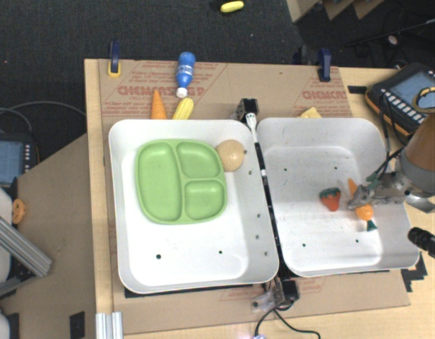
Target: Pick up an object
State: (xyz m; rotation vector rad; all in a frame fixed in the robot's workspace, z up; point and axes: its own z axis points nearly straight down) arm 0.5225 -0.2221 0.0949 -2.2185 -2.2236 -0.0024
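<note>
Robotics lab: cardboard-covered bench (pixel 203 83) held by clamps (pixel 115 58), two white bins (pixel 133 189), loose cables (pixel 34 111), teach pendant (pixel 408 97).

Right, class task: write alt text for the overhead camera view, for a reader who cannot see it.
The robot's gripper reaches from the right into the right white bin, low beside a small orange toy and near a red strawberry toy. The left white bin holds a green divided plate and a tan ball.
</note>
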